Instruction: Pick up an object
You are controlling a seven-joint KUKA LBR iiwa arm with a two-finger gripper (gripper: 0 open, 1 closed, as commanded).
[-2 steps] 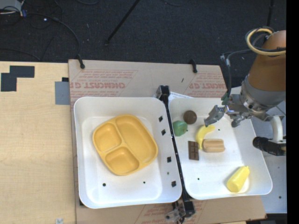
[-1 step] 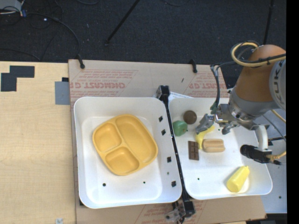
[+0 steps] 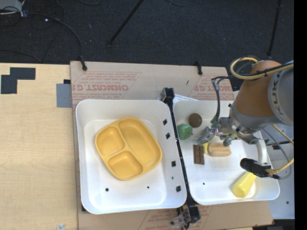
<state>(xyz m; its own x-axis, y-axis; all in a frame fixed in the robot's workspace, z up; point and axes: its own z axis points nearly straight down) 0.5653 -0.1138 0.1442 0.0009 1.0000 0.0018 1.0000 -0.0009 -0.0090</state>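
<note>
nothing picked up yet afaict. hand (image 3: 216,137) hangs right over the tan block (image 3: 219,151) in the right bin (image 3: 216,186), can't tell if it's open or closed. whole grab left.

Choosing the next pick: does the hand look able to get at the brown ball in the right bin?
Probably yes. The brown ball lies uncovered with nothing on top of it, and the hand is close beside it with nothing between them.
</note>
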